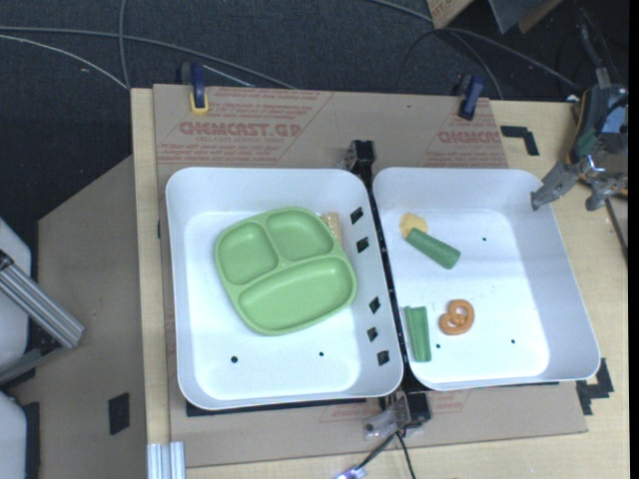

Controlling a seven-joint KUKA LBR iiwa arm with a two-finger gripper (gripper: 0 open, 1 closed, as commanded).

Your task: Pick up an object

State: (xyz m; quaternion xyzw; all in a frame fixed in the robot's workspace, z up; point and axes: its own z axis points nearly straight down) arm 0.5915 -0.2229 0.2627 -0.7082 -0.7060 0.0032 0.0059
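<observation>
Gripper [571,193] hangs at far right, over rt bin's [519,367] upper-right corner; fingers [547,193] spread open, nothing btwn them. Orange pretzel [456,317] lies low-centre in rt bin, well apart from fingers, green stick [416,332] just beside it

A light green, three-compartment plastic plate [286,269] is lying in a plain white shallow bin [190,267]. The neighbouring white bin [544,287] is holding a dark green cylinder [433,248], a green stick [416,332], an orange pretzel-shaped piece [457,317] and a yellow lump [413,225].
</observation>
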